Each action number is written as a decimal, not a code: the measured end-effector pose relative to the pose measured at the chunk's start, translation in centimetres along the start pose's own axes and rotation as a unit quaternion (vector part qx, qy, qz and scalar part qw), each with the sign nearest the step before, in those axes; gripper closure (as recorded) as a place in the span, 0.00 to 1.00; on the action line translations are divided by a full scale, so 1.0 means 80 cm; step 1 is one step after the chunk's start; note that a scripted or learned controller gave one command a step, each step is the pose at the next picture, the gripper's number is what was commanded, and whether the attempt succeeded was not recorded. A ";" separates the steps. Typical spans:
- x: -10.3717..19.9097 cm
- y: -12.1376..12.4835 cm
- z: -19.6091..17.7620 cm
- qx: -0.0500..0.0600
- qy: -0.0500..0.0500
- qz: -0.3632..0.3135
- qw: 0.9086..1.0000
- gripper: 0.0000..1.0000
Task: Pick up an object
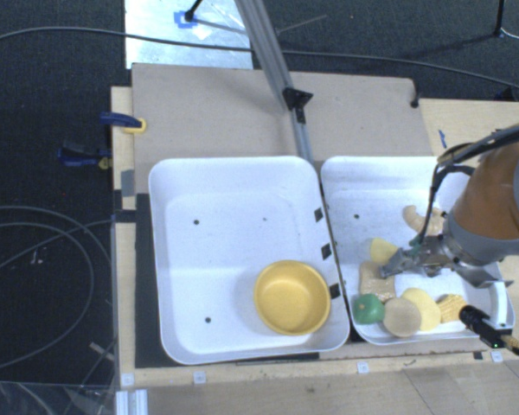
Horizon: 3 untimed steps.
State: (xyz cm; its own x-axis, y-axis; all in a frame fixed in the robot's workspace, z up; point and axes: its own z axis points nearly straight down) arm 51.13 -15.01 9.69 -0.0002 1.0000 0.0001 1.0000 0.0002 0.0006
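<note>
Gripper (403,264): hangs low over the right bin (363,188), about midway along it, at the end of the arm (495,210), grey with an orange band, reaching in from the right. Cannot tell whether spread wide or drawn narrow (too dark and too small against the white floor). Cannot tell, either, whether touching anything.

Just left of its tip: a tan block (371,278), lying flat on the bin floor. Up against the block's far edge: a yellow wedge (381,251). Farther back, near the arm's cables: a peach lump (413,217), partly hidden.

Along the near wall, in a row from left to right, touching one after another: a green ball (368,309), a beige disc (402,317), a pale yellow ball (426,305), a ribbed yellow piece (451,306). Nearest the gripper of all these: the block and the wedge.

Left bin (225,232): bears one yellow bowl (291,297), upright, in the near right corner, well apart from the gripper. Stands edge to edge with the right bin, with three black clips (326,251) along the shared rim.

Under both bins: a tan board (216,111). Across the board's far side, slanting down toward the bins: a grey pole (268,50). On the board's left edge: a blue and yellow clamp (123,123). Around it all: dark floor (43,102).
</note>
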 end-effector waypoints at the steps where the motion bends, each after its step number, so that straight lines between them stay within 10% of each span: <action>1: 0.000 0.002 -0.016 -0.002 0.000 0.000 1.000 1.00; 3: -0.011 0.017 -0.154 -0.003 -0.001 -0.002 1.000 1.00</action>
State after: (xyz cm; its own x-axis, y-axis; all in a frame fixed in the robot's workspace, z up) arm 52.45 -15.87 21.98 -0.0051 1.0000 -0.0023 1.0000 0.0052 0.0071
